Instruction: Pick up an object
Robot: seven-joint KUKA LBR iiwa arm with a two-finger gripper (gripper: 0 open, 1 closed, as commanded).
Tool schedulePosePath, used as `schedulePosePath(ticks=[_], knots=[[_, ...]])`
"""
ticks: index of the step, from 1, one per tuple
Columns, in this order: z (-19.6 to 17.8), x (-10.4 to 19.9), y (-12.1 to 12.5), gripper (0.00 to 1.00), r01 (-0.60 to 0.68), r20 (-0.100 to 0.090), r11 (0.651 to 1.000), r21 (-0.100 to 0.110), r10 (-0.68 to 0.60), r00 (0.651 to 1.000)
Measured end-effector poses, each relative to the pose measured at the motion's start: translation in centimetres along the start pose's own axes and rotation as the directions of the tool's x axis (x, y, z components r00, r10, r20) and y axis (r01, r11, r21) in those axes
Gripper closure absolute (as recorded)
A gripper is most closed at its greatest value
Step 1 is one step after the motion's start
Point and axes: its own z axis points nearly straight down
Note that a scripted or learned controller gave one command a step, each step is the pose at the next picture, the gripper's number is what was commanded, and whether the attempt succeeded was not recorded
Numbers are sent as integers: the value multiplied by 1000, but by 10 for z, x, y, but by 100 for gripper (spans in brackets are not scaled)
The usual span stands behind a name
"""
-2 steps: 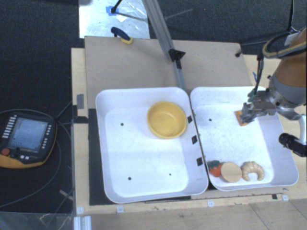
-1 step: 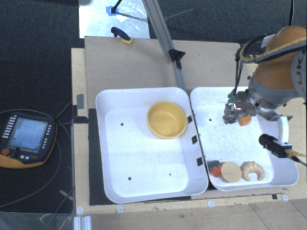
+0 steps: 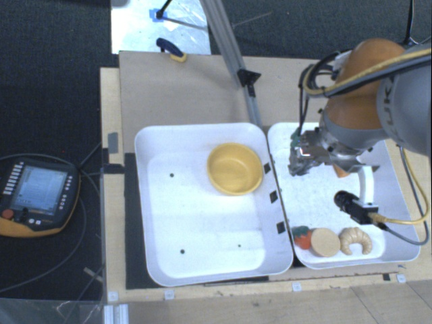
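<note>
The gripper [image 3: 302,159] hovers over the right bin [image 3: 395,252]; its grip state cannot be told. A yellow bowl [image 3: 234,169] sits in the left bin [image 3: 152,201].

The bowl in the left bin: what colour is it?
Yellow. The bowl shows plainly in the camera view, against the white left bin.

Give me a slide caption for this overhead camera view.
Gripper over right white bin; round yellow plastic bowl in left white bin.
</note>
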Motion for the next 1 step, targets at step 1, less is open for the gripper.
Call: schedulePosePath(ticks=[1], knots=[[-7,57,7,100,1,-1,1000,-1,-1,1000]])
